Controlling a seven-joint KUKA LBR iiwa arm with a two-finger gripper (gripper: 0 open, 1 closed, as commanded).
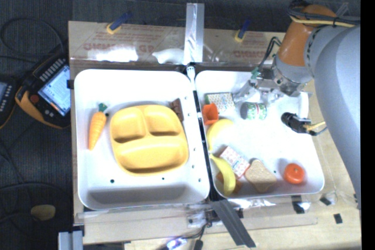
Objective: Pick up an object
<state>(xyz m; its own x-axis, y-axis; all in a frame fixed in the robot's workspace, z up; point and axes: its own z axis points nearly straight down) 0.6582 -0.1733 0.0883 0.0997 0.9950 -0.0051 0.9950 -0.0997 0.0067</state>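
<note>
While the gripper (256, 92) is hovering just above the small can (254, 110) in the right bin (310, 155), you cannot tell its state.

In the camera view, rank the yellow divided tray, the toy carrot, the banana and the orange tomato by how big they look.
Largest to smallest:
1. Yellow divided tray
2. Banana and toy carrot: they look alike in length, so no ranking between them
3. Orange tomato
</note>
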